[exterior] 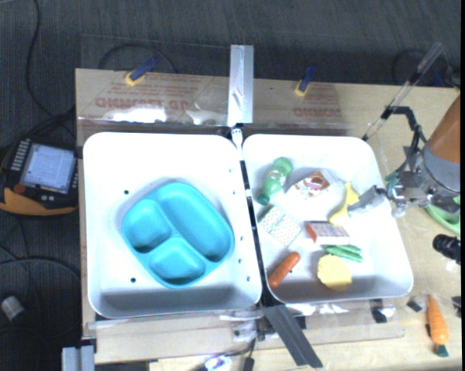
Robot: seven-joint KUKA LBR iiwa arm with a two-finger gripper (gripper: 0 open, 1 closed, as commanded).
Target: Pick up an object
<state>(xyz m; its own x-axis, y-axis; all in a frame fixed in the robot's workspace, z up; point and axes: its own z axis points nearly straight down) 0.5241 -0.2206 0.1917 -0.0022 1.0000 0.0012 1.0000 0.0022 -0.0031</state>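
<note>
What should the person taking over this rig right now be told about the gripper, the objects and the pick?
Gripper: over the right bin's right side, beside the banana; nothing visibly held.
Objects: green bottle, carrot, yellow block and other small items lie in the right bin. Blue divided tray sits in the left bin.
Done: nothing lifted.
Left: grasp an item and raise it.

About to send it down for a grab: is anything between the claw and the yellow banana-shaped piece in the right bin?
Nothing visible stands between them. The claw sits at the right bin's right side, right beside the yellow banana-shaped piece. The white packet lies on the piece's far side, away from the claw.
</note>
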